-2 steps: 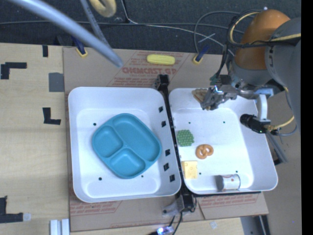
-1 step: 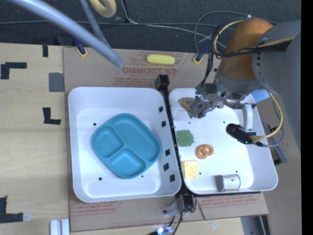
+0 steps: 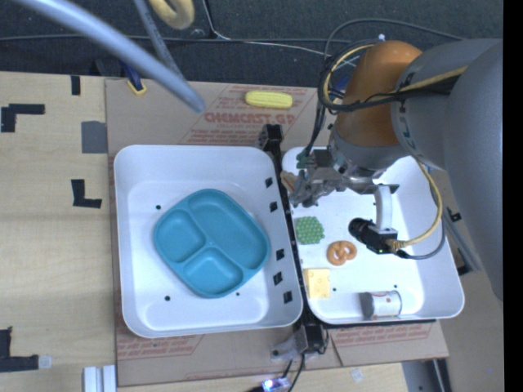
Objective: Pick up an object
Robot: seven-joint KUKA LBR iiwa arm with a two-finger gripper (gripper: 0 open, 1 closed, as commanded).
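Note:
The right bin [image 3: 437,296] holds a green round studded piece [image 3: 309,229], an orange pretzel-shaped piece [image 3: 341,253], a yellow square block [image 3: 318,283] and a small grey-and-white cylinder [image 3: 381,304]. My gripper [image 3: 309,188] hangs at the bin's upper left, just above the green piece, under the grey arm with its orange band [image 3: 380,80]. No object shows between the fingers. A blue three-part plate [image 3: 211,241] lies in the left bin [image 3: 135,219].
A yellow banana-like toy [image 3: 268,99] lies on the cardboard behind the bins. A black clip [image 3: 270,137] sits at the top of the wall between the bins. Cables loop around the wrist, and a grey pole [image 3: 98,31] crosses the upper left.

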